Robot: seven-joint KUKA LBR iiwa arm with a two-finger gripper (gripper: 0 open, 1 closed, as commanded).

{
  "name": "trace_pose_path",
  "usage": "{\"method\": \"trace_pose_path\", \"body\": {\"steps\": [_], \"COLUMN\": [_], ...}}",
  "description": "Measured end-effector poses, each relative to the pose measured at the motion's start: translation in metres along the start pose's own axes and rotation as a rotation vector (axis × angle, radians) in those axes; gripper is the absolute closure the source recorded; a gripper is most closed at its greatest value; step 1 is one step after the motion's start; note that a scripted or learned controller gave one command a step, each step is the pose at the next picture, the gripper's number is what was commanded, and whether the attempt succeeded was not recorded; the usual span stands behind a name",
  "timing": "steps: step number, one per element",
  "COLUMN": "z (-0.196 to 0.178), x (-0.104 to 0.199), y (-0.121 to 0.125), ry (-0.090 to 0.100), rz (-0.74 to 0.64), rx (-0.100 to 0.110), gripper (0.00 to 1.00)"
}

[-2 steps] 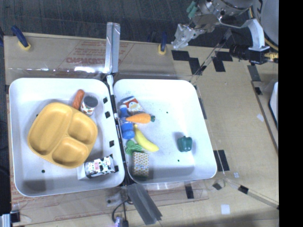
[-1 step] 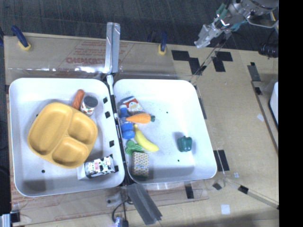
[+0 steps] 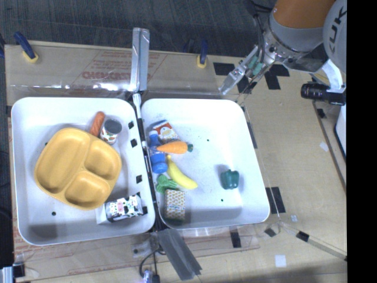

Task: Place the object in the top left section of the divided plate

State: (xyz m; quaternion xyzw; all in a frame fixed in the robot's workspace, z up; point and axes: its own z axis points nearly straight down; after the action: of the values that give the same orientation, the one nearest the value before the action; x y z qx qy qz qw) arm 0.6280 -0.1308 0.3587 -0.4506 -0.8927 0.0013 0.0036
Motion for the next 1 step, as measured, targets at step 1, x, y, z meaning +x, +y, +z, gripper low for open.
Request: {"method": "trace_pose_path", "body": {"steps": [1], "z": [-0.0383], "x": [-0.0665], "y": [-0.0229], "ry": [-0.003], "rz": [-0.071], "rx": [-0.003], "gripper": [1.0]}}
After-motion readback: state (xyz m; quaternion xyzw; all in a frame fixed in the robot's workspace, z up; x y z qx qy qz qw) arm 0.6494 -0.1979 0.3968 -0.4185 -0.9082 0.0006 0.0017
